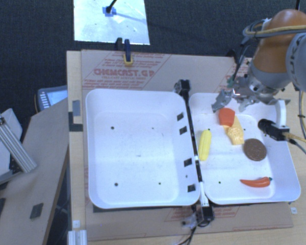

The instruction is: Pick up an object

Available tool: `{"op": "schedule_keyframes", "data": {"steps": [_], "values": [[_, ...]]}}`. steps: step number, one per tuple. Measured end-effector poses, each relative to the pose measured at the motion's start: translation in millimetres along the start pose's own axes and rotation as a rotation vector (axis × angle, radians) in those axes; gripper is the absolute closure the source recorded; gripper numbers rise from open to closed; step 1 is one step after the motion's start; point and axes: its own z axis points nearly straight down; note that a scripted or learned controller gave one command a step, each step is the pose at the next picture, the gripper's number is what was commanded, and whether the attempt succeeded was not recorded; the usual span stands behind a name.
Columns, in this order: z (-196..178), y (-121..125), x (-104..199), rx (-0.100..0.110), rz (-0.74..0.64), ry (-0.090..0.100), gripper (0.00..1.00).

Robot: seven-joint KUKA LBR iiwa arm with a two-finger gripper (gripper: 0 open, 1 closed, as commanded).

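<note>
My gripper (230,105) hangs over the far part of the right bin (283,188), its two grey fingers spread open. Just in front of them, between and slightly below the fingertips, lies an orange-red block (226,117); I cannot tell if the fingers touch it. Against the block's near side rests a pale yellow piece (236,134). A yellow corn cob (205,144) lies by the bin's left wall. A brown round disc (255,150) sits right of the yellow piece. A red chili pepper (255,182) lies near the front edge.
The left bin (99,106) stands beside the right one, with a black-clipped divider (189,137) where they meet. Both rest on a cardboard sheet (143,68). The arm's orange band (283,37) rises at the upper right.
</note>
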Motion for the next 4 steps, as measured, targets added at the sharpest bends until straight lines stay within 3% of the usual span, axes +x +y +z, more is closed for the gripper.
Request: {"op": "schedule_keyframes", "data": {"steps": [1, 2, 4], "values": [[-66.8, -3.7, -55.0, -0.007, 0.006, -0.004, 0.00], [-81.4, -3.3, -123.0, -0.005, 0.007, -0.005, 0.00], [-114.9, 34.8, -117.7, -0.006, -0.002, -0.002, 0.00]]}}
